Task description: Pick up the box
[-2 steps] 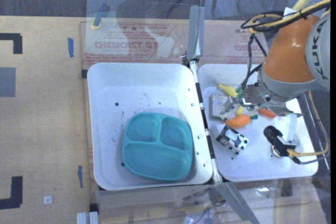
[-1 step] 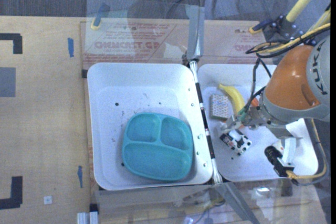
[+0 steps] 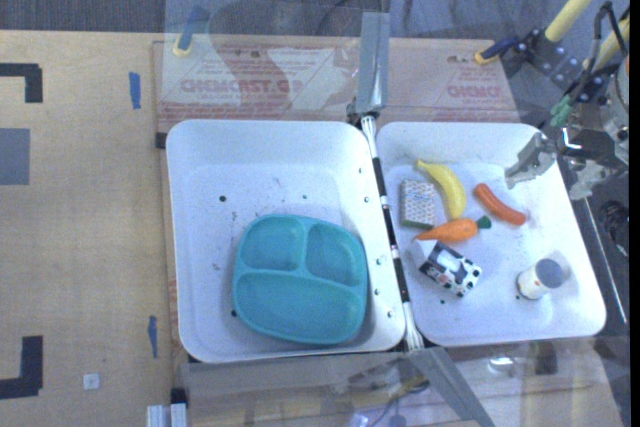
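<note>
The box point(image 3: 420, 203) is small and flat with a patterned top, and it lies in the right bin point(image 3: 575, 315) near the bin's left wall. A yellow banana point(image 3: 446, 187) touches the box's right side, and an orange carrot point(image 3: 448, 231) lies just below it. My gripper point(image 3: 522, 169) hangs over the upper right part of the right bin, well to the right of the box and apart from it. Nothing is seen held in it.
A red chili-shaped toy point(image 3: 498, 204) lies just below-left of the gripper. A black-and-white cow toy point(image 3: 449, 269) and a small grey-capped item point(image 3: 541, 277) sit nearer the front. The left bin point(image 3: 200, 155) holds a teal divided plate point(image 3: 300, 279).
</note>
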Motion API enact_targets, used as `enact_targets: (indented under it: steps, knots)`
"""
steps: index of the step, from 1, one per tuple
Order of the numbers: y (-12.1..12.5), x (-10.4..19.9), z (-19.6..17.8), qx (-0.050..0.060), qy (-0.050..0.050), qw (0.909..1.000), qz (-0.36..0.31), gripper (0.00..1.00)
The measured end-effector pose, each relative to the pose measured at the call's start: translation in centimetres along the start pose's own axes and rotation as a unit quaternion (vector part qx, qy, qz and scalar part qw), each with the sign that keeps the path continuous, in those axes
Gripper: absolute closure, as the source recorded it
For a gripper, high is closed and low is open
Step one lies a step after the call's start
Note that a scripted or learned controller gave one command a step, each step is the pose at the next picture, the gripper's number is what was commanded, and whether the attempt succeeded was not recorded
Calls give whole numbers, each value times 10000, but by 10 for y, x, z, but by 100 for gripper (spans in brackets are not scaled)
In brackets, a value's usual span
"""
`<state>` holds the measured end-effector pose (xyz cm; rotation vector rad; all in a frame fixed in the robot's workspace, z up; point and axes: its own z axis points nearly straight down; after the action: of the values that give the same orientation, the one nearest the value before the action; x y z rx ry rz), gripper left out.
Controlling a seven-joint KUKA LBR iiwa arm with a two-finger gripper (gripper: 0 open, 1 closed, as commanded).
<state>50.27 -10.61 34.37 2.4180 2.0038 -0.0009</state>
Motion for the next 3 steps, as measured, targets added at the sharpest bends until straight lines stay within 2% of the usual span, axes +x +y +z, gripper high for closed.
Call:
enact_targets:
  steps: [1,2,3]
  knots:
    - [10,-41,-16,-14,-6,9980,-627,0]
    - [-5,25,138,6,5,9997,-254,0]
    - [-8,13,227,-184,44,9977,647,0]
